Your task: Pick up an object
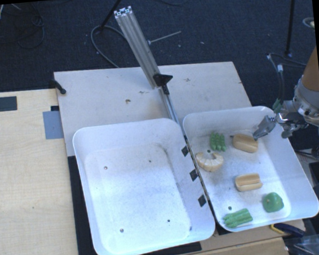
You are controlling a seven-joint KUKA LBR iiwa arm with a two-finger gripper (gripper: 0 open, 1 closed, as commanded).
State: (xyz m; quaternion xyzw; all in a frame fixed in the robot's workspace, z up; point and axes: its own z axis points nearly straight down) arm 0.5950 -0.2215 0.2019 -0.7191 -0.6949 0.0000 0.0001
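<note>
The grey arm was cut off at the right edge; its two-finger gripper (273, 122) hung over the right white bin's (302, 194) rim, fingers apart and grasping nothing, just beside a tan bread-shaped piece (245, 143). No writing was readable.

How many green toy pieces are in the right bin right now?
3. A ridged green piece sits near the far left of the right white bin, a rounded green piece near its front right, and a long green piece at its front edge.
</note>
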